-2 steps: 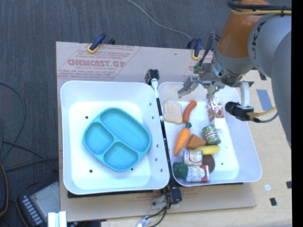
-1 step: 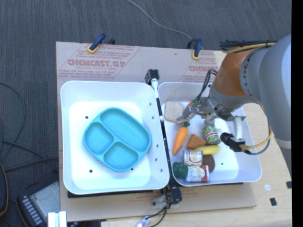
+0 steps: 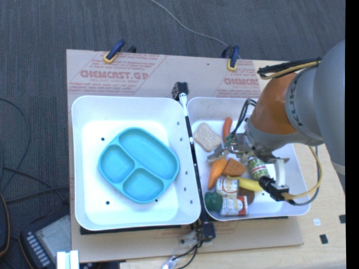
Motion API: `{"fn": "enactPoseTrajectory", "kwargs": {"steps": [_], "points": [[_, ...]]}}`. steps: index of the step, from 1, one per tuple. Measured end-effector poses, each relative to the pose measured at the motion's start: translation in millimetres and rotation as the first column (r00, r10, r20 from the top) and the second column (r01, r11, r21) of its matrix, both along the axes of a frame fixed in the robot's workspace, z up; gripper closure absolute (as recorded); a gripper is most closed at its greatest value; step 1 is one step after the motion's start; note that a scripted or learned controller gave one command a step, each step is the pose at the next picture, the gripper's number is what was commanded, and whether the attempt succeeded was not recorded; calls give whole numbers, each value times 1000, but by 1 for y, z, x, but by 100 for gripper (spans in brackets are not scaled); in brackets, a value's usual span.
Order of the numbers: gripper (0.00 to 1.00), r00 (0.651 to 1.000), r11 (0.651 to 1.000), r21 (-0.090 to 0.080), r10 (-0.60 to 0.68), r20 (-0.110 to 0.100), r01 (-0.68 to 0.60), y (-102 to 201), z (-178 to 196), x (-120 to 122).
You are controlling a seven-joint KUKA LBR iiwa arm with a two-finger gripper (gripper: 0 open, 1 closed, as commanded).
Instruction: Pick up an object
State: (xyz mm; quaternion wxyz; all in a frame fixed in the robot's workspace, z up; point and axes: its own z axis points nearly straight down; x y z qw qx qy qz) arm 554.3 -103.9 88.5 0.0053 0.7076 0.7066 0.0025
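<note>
The right bin holds a heap of toy food. In it are a tan bread slice, a thin orange carrot, a larger carrot, an orange wedge, two small cans, a green piece, a yellow banana and a small bottle. My gripper is low over the middle of this heap, just right of the bread slice and above the orange wedge. The wrist hides much of it.
The left bin holds a blue divided plate. A black bar runs between the two bins. The grey arm with its orange band covers the right bin's far right part. Clamps sit on the board's back edge.
</note>
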Motion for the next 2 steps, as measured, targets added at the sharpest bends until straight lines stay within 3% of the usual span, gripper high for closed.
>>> {"fn": "enactPoseTrajectory", "kwargs": {"steps": [1,2], "points": [[100,1000,1000,0,0,1,0,0,11,1],[0,1000,1000,0,0,1,0,0,10,1]]}}
